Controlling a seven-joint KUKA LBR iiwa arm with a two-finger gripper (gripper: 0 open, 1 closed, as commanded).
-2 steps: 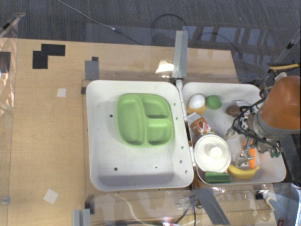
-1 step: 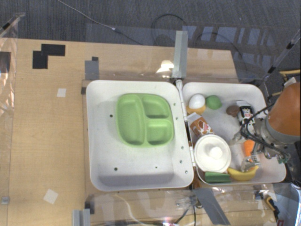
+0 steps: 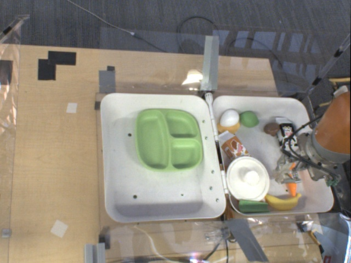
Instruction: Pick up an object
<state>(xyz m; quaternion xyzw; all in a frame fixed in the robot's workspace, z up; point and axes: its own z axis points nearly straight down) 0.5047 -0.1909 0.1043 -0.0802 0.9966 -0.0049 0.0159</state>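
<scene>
The right bin (image 3: 258, 102) is crowded with small objects — a white round lid (image 3: 248, 178), a banana (image 3: 282, 201) laid along the near wall beside a green stick (image 3: 253, 205), a green ball (image 3: 249, 119) and a white egg-like ball (image 3: 229, 117) near the far wall.

The gripper (image 3: 289, 171) hangs low in the right bin (image 3: 307, 111), just above a banana (image 3: 283, 201).

Two white bins (image 3: 109, 147) counted, one green divided plate (image 3: 167, 138), one white bowl (image 3: 248, 178), one banana (image 3: 282, 201), one green ball (image 3: 249, 119), one carton (image 3: 233, 146), one gripper (image 3: 288, 169)
</scene>
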